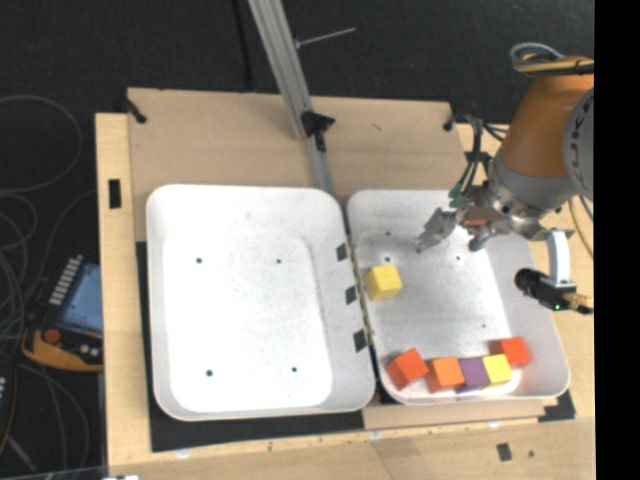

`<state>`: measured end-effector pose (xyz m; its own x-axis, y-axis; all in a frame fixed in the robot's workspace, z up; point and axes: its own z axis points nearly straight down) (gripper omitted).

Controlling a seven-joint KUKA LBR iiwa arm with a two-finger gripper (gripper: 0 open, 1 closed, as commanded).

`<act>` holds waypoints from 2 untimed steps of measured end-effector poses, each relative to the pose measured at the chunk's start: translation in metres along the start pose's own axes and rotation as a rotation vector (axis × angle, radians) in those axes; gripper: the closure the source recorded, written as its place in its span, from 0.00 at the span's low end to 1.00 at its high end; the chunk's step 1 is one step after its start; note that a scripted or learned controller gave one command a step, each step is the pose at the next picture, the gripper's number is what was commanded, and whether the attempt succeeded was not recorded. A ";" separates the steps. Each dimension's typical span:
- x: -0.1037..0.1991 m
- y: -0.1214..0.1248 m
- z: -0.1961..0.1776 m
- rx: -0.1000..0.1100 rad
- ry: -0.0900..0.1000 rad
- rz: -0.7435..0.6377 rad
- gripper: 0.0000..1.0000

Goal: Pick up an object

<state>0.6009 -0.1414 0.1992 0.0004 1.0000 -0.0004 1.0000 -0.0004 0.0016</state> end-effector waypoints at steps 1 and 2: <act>0.058 0.040 0.093 0.004 0.000 -0.006 0.00; 0.051 -0.019 0.101 0.000 0.000 0.002 0.00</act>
<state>0.5825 -0.0908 0.0981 0.0026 1.0000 0.0001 1.0000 -0.0026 0.0020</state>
